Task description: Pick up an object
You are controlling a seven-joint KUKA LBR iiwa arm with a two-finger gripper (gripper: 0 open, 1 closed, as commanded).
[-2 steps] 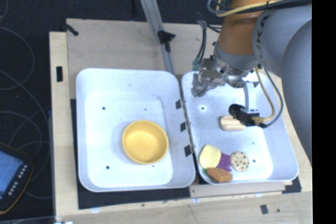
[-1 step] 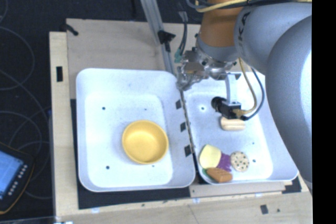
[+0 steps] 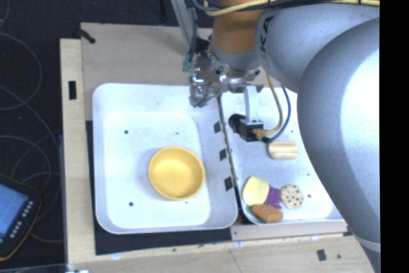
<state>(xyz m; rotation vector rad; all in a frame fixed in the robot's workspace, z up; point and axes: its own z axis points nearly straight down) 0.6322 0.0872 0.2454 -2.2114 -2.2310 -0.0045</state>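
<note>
Bulky grey arm (image 3: 332,73) with a glossy orange band (image 3: 246,3), yellow and black cables (image 3: 281,0).

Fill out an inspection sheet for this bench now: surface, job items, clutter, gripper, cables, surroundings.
Surface: two white bins, left bin and right bin, on a tan bench.
Job's things: yellow bowl in left bin; cream block, speckled disc, yellow, purple and orange pieces in right bin.
Clutter: nothing seen.
Gripper: gripper over left bin's far right corner; finger state unclear.
Cables: yellow cable on wrist.
Surroundings: dark floor, screen device at lower left.
</note>
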